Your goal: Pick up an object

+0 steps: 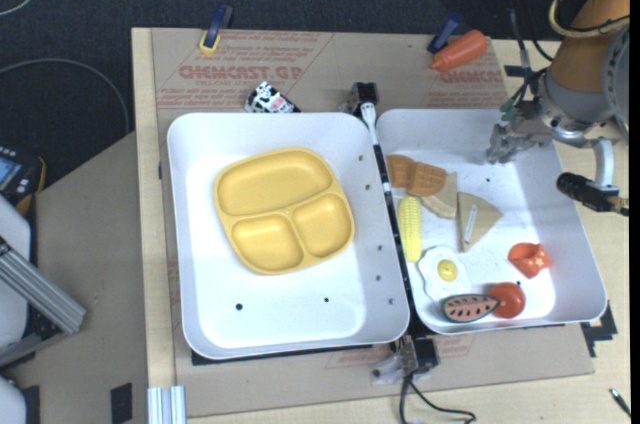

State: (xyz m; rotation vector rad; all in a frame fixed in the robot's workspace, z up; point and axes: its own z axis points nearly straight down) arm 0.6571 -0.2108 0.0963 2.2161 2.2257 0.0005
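The right white bin (pixel 585 257) holds several toy foods. A brown waffle piece (pixel 416 175) and a tan bread slice (pixel 441 202) lie near its left wall, with a yellow corn cob (pixel 409 227) beside them. A pale cheese wedge (pixel 476 217) lies in the middle. Toward the front are a fried egg (pixel 443 266), a watermelon slice (pixel 470 308), a red tomato (pixel 509 298) and a red pepper piece (pixel 528 258). My gripper (pixel 505 145) hangs over the bin's far right corner, apart from all the foods, with nothing visibly in it.
The left white bin (pixel 205 297) holds a yellow divided plate (pixel 285 209). An orange clamp (pixel 460 50), a blue-and-yellow clamp (pixel 213 30), a black-and-white item (pixel 268 98) and a black clip (pixel 364 96) sit on the board behind the bins.
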